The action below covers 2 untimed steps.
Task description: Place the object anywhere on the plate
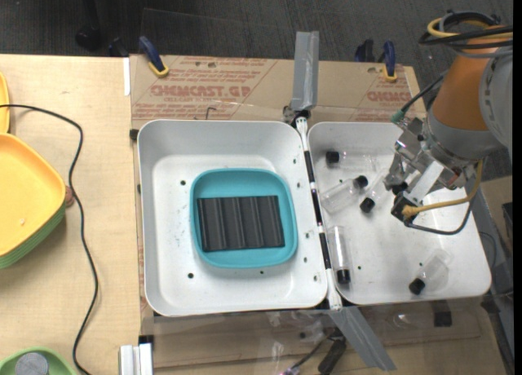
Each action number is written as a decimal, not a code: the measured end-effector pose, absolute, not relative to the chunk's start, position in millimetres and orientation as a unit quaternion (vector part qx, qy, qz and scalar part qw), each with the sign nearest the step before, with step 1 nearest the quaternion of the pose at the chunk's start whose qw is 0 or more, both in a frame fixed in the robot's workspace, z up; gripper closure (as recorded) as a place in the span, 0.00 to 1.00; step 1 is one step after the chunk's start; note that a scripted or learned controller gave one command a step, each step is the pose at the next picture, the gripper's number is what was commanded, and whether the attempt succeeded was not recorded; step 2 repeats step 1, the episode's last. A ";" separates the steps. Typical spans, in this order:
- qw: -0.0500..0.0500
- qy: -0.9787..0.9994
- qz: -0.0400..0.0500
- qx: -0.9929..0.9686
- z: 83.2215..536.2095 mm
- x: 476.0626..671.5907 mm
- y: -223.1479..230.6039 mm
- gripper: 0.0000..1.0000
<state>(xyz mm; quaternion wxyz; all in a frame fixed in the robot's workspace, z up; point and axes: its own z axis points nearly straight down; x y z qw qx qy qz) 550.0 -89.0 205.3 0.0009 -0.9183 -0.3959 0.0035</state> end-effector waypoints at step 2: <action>0.001 -0.396 0.003 -0.918 205.4 550.0 -89.1 0.00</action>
